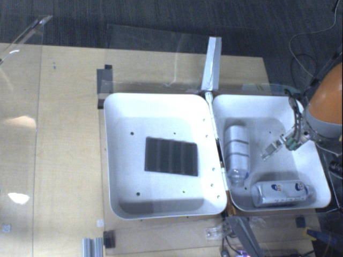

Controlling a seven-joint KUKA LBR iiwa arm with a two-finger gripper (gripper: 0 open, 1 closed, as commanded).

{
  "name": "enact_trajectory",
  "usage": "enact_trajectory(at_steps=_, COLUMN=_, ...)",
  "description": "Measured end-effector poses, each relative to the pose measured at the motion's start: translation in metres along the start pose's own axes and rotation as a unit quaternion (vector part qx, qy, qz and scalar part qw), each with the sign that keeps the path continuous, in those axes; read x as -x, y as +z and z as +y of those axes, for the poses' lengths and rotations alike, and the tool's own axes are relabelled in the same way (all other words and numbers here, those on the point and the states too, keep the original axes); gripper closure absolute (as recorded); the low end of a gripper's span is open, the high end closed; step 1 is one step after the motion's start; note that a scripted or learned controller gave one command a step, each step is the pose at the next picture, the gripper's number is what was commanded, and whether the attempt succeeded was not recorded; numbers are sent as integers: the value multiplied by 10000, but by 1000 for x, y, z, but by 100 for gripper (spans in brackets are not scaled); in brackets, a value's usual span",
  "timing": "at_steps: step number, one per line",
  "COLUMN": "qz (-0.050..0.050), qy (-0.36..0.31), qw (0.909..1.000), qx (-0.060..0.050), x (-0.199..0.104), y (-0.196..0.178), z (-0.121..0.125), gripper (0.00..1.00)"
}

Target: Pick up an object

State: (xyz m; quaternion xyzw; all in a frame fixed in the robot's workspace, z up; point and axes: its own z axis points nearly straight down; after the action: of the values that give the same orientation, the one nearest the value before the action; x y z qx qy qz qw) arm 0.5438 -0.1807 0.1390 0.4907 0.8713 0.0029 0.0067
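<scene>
Nearest me, in the right bin (316, 175), a silvery can (281, 193) lies on its side along the near wall, long axis running left to right. It looks light, stiff and smooth, likely to roll, so a grip across its round middle seems safest. Just beyond it, against the bin's left wall, a clear plastic bottle (236, 154) lies with its long axis running near to far, cap end toward me. It looks light, slick and a little squashy; I would take it across the body. Farther right, the gripper (274, 148) hangs over bare bin floor, near the bottle but apart from it, and whether its jaws are apart I cannot tell. The left bin (115, 143) holds a dark ribbed block (171, 156).
</scene>
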Motion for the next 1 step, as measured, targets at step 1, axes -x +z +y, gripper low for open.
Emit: enact_trajectory(at_steps=1, qz=-37, qy=-543, qw=9985, qx=-24, x=-8, y=44, z=63, gripper=0)
